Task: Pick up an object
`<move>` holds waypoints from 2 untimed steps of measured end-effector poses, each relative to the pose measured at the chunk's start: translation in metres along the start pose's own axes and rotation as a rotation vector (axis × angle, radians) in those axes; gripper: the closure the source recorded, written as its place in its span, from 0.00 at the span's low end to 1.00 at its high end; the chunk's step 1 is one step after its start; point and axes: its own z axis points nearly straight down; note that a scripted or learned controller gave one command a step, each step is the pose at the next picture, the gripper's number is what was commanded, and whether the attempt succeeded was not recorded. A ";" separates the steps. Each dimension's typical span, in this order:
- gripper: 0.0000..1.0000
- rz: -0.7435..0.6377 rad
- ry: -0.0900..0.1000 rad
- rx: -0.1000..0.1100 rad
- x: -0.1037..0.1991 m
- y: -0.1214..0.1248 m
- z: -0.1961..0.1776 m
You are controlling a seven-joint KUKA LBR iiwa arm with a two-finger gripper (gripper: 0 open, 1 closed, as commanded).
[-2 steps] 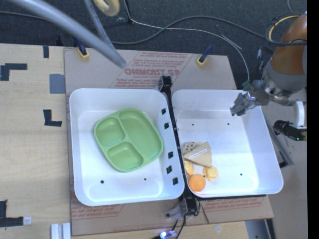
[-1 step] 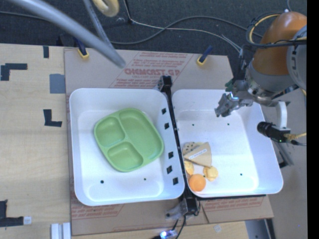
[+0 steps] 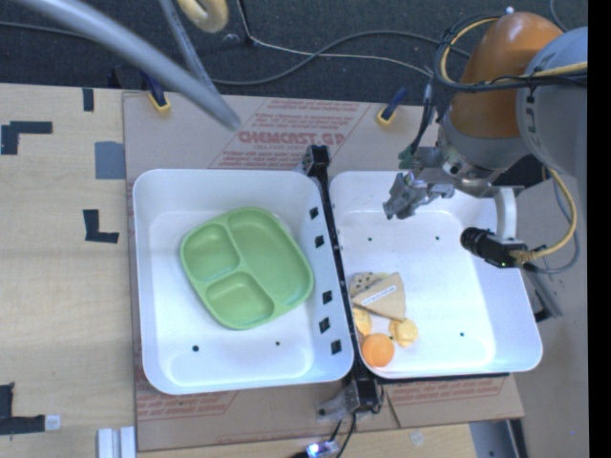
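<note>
Two-finger gripper (image 3: 399, 206) at the end of the grey arm (image 3: 563, 74) with its orange band (image 3: 501, 60), reaching in from the right. It hangs over the far left part of the right shallow white bin (image 3: 506, 337), close to that bin's back wall. Nothing visible between its tips; whether it is spread or closed, cannot tell at this angle.

Right bin, near left corner: a cluster of food-like pieces. Pale yellow wedge resembling cheese (image 3: 379, 294), lying flat. Small orange ball (image 3: 378, 350) just in front of it, at the near wall. Small yellow lump (image 3: 405, 332) beside the ball, touching or nearly touching the wedge. Another small yellow piece (image 3: 363, 322) at the wedge's left edge. All well apart from the gripper.

Left white bin (image 3: 158, 284): light green plastic divided tray (image 3: 246, 266) with three compartments, set at a slant, roughly central.

Both bins sit on a brown cardboard sheet (image 3: 286, 132) with red print.
</note>
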 end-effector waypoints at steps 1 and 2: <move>1.00 0.002 -0.001 0.002 0.053 -0.007 0.012; 1.00 -0.001 0.000 0.000 0.113 -0.011 0.007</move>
